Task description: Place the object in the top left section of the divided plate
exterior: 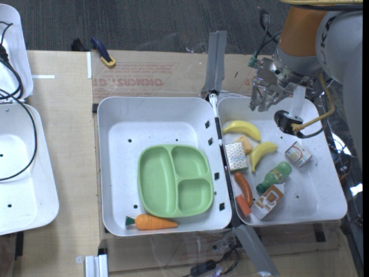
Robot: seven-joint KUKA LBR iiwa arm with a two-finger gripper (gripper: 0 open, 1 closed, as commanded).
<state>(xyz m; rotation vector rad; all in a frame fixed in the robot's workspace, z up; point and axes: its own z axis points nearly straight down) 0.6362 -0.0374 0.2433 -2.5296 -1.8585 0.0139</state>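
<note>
The arm is hanging over the far edge of the right bin (340, 209), with the gripper (266, 100) sitting above that bin's far left corner; the fingers appear parted and nothing is showing between them, so no object is being held. The green divided plate (176, 180) is lying in the middle of the left bin (115, 154), and all three of its sections are showing bare, including the top left one named in the task. An orange carrot (153, 222) is resting on the left bin's floor at the near edge, just beside the plate's near rim but not on it. The candidate objects are lying in the right bin: two bananas (242, 129), a small patterned box (236, 156), a red sausage-like piece (243, 187), a green bottle (274, 176), a carton (268, 201) near the near edge and a small carton (297, 154) toward the right edge. Which of these is the intended object cannot be told. In the inspector's judgement the task is standing at its start: selection, grasp, transfer and placement are all remaining
</note>
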